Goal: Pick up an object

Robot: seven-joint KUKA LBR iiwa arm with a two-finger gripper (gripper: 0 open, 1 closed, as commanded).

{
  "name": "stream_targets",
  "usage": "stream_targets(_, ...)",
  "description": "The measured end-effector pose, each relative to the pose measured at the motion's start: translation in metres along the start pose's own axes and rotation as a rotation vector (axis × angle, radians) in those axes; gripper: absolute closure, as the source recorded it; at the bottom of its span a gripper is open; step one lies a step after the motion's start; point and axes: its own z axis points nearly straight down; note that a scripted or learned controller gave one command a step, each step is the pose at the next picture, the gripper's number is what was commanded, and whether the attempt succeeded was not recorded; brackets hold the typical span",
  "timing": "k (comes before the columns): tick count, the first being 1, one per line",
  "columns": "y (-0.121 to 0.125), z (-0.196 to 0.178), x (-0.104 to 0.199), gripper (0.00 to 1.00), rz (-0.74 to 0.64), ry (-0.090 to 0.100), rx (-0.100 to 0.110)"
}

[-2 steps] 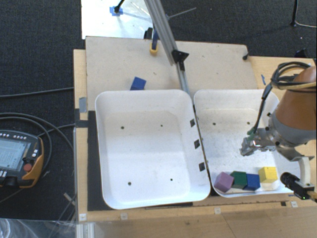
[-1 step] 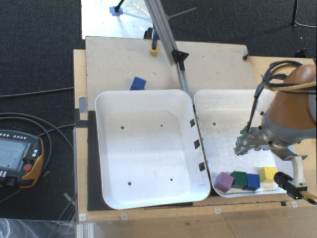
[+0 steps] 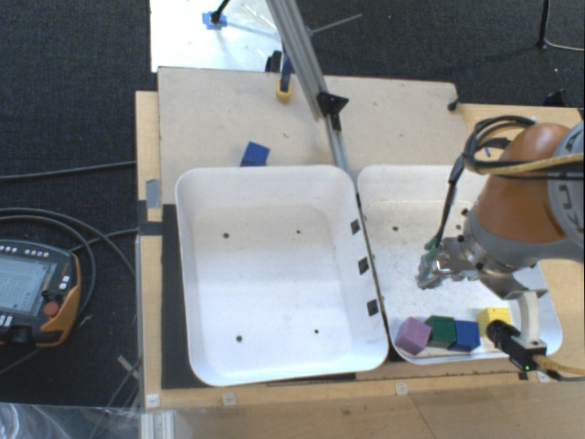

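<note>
Gripper (image 3: 431, 273) hangs mid right bin (image 3: 402, 195), finger state unreadable. Purple block (image 3: 412, 334), green block (image 3: 442, 329), blue block (image 3: 466, 335) packed against bin's near edge; risk: fingers jam on neighbours or wall

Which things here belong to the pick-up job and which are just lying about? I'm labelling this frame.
For the job: gripper over the right bin; purple block, green block, blue block, yellow block along that bin's near edge.

Lying about: left bin, blue block on the bench, teach pendant.
</note>
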Motion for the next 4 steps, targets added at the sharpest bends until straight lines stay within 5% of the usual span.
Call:
stream_targets(1,0.000,0.000,-0.002,0.00,0.004,-0.001,-0.001)
stream_targets(2,0.001,-0.011,-0.001,1.00,0.001,-0.001,-0.005)
stream_targets(3,0.043,0.000,0.018,1.00,-0.001,-0.001,-0.003)
stream_targets(4,0.021,0.000,0.054,1.00,-0.001,0.000,0.002)
